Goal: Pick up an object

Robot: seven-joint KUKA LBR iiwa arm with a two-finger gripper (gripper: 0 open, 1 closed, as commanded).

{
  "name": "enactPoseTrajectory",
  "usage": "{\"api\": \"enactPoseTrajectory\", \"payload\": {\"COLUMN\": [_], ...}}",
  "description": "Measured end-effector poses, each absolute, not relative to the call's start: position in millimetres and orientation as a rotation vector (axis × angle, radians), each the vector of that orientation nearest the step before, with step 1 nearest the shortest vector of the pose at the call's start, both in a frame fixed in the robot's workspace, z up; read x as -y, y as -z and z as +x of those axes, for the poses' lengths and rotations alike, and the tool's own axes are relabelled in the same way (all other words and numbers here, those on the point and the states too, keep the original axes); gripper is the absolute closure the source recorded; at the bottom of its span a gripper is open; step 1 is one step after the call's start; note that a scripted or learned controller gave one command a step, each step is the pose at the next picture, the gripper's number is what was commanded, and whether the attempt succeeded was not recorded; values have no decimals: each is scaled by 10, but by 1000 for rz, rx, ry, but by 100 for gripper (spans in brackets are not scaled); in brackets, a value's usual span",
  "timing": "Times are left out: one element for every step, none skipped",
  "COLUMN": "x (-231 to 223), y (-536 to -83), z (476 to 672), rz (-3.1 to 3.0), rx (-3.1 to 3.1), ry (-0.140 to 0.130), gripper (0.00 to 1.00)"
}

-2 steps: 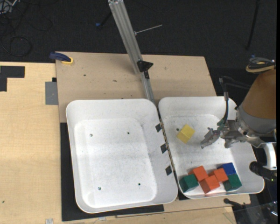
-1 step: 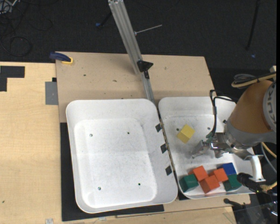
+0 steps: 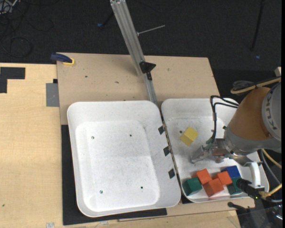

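Several small blocks lie in the right bin (image 3: 194, 109). A yellow block (image 3: 189, 135) sits near the bin's middle. At the near edge cluster a green block (image 3: 192, 185), orange blocks (image 3: 204, 176) (image 3: 213, 187) (image 3: 224, 178) and a blue block (image 3: 233, 171). My gripper (image 3: 203, 154) hangs low over the bin floor, just right of and below the yellow block and above the cluster, touching neither. No block shows between its fingers.
The left bin (image 3: 80, 115) lies beside the right one, with black clips (image 3: 165, 150) along the shared wall. A slanted aluminium bar (image 3: 131, 37) rises behind the bins. The arm's orange band (image 3: 249, 113) covers the right bin's right side.
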State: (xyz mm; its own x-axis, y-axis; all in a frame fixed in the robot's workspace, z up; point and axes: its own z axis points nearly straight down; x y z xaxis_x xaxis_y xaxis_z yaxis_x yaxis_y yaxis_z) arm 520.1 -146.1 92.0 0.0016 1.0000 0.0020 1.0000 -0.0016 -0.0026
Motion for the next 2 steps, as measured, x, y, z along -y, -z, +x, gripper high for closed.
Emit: {"api": "enactPoseTrajectory", "payload": {"x": [1473,1475], "y": [-1022,-1652], "z": [5197,5210], "rz": [-2229,-2223], "rx": [2207,2224], "ry": [1,3], "gripper": [100,100]}}
